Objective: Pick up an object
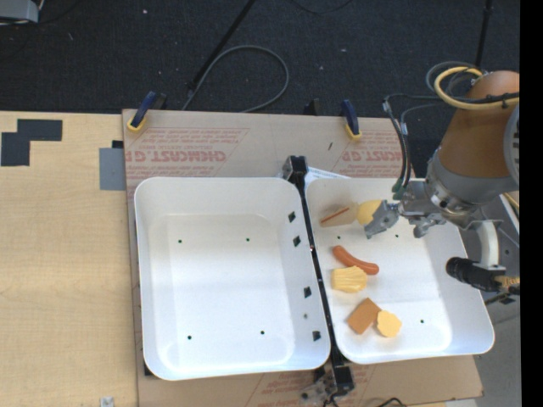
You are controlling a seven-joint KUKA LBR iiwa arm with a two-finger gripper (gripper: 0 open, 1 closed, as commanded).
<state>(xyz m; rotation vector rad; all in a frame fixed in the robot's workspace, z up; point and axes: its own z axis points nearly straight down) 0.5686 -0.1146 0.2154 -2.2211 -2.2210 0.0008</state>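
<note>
Several toy food pieces lie in the right bin [450, 312]: a yellow chunk [368, 209], a tan piece with a red stripe [335, 215], a red sausage [355, 260], a ridged yellow piece [349, 280], a brown block [363, 315] and a yellow disc [389, 324]. My gripper [401, 222] hangs over the bin's upper part, open, nothing between its fingers. Its left finger [382, 220] stands just right of the yellow chunk.
The left bin [170, 219] sits beside the right one, with a black divider [307, 261] between them. Blue and yellow clamps [350, 119] hold the cardboard at the back. Cables trail from the arm [475, 142], and a black part [472, 272] juts over the right bin's edge.
</note>
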